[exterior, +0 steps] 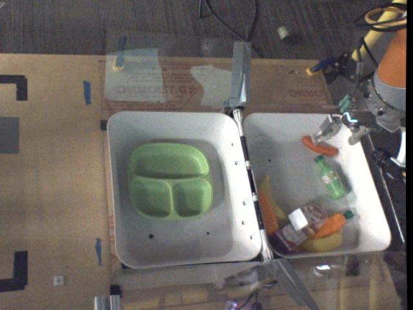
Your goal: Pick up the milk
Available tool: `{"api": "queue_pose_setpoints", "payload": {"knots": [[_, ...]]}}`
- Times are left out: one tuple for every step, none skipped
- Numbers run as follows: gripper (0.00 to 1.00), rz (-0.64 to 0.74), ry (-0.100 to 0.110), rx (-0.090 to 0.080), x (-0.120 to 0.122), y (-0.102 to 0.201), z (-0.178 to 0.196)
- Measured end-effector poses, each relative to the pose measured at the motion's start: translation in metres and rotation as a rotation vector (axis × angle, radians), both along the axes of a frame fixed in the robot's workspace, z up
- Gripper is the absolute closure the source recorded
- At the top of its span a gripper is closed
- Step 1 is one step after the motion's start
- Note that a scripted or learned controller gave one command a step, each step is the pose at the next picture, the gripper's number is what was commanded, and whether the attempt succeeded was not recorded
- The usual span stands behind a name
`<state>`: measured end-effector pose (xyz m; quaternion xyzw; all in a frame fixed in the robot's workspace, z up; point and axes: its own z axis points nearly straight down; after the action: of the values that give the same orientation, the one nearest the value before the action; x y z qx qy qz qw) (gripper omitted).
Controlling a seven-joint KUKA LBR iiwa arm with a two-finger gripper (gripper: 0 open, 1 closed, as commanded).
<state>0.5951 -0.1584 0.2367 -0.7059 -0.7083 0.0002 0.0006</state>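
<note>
Pincer (340, 129) sits at the top edge of the right bin (284, 131), fingers look spread with nothing between them, hovering just beside the orange sausage-shaped piece (319, 147). Milk (303, 223), a small carton with a white cap, is well away from it, down toward the near side of that bin and a bit left of the pincer, lying tilted in a pile. Judgement: approach needs care, since the carton is touching a carrot (331, 225), a yellow banana-like piece (322, 243) and the orange/yellow items (270, 206) beside it; come down over the capped end, align the fingers across the narrow side, avoid snagging neighbours. Green bottle (332, 177) lies between pincer and milk, so route over it. Count: two bins, one green divided tray (171, 181) in the left bin (122, 192), one milk, one bottle, and roughly five other food pieces, though the pile is too cluttered to be sure.
</note>
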Motion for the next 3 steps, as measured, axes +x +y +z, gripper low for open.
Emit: {"api": "queue_pose_setpoints", "payload": {"knots": [[0.0,-0.005,0.0,0.0,-0.091,0.03,-0.094],[0.0,0.081,-0.011,-0.005,-0.114,0.063,-0.147],[1.0,0.075,-0.016,-0.009,-0.113,0.06,-0.137]]}}
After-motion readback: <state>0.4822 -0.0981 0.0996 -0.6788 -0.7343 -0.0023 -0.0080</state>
